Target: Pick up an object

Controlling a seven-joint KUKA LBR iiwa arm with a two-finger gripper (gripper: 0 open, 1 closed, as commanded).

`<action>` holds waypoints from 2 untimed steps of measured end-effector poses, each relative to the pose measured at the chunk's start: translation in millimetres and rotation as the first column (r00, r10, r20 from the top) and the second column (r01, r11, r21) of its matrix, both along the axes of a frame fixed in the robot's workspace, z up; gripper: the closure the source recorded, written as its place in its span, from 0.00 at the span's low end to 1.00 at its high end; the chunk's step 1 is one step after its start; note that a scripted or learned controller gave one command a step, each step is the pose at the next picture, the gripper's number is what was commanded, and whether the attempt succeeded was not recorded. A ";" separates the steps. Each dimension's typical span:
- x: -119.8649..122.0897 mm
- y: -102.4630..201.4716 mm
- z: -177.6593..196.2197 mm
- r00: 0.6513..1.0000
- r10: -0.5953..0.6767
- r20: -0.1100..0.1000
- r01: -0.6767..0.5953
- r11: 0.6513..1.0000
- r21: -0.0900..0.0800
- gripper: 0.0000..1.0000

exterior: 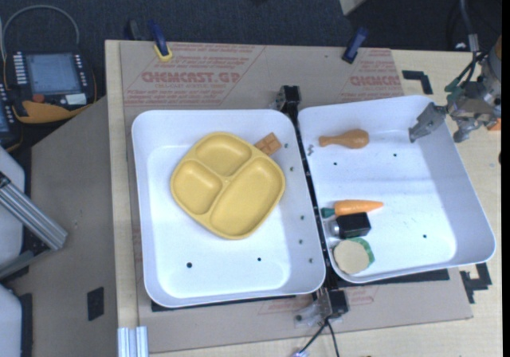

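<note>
Broadly, the desk (pixel 199 68) carries two white bins: the left bin (pixel 159 212) holds a yellow divided plate (pixel 229 185) with a small brown block (pixel 268 143) at its upper right edge, while the right bin (pixel 414 180) holds a tan drumstick (pixel 344 139) near its top left and, at its lower left, a carrot (pixel 358 206), a black block (pixel 353 225) and a round green-rimmed piece (pixel 353 255) crowded together. At the right edge of the frame, the claw (pixel 442 124) hangs over the right bin's upper right corner with its fingers spread and nothing between them. A grasp could likely fail there, since every object lies well away toward the bin's left side, and the crowded trio may shove one another aside.
</note>
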State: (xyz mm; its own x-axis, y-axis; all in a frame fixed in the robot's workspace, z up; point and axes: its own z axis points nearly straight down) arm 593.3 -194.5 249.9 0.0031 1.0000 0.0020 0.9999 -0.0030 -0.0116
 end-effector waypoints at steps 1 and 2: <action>2.4 0.5 6.8 1.000 0.003 0.012 -0.003 1.000 -0.003 0.00; -7.8 -3.5 -46.6 1.000 0.002 0.005 -0.002 1.000 0.000 0.00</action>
